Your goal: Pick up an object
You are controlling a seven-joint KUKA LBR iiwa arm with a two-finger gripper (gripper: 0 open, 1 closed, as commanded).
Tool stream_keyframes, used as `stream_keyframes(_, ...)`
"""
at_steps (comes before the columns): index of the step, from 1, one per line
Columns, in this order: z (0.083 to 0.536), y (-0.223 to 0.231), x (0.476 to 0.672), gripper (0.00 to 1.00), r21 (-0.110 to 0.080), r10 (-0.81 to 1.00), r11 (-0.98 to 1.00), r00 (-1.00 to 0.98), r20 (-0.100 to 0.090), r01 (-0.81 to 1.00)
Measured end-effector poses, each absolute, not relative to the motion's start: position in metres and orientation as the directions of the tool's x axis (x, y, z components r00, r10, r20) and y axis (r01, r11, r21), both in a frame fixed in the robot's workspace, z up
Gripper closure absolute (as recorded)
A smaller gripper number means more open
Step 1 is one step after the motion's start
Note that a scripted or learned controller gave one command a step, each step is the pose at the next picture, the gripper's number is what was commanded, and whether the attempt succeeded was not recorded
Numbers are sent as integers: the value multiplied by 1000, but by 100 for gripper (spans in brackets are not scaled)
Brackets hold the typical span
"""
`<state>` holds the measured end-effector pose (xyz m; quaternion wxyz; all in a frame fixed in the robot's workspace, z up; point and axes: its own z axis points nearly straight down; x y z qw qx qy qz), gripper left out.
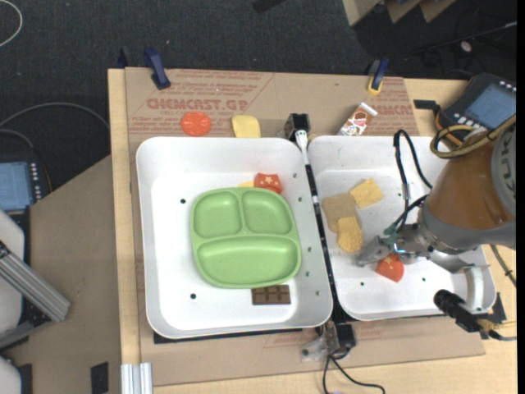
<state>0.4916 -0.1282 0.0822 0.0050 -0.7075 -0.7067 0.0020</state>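
Since arm reaches in from right, pincer (379, 255) is lowered into right bin (365, 302), just beside red object (392, 268), near tan pieces (349, 233); finger state cannot be told; no grip judged yet

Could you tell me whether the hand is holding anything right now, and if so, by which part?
It cannot be told: the hand sits low in the right bin against a red object.
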Motion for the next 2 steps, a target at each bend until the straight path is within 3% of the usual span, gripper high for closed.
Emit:
stream_keyframes(1, 95, -131, 496, 100, 3, 1000, -2, 2, -2, 1000)
stream_keyframes(2, 191, -71, 546, 100, 14, 1000, 9, -9, 1, 1000)
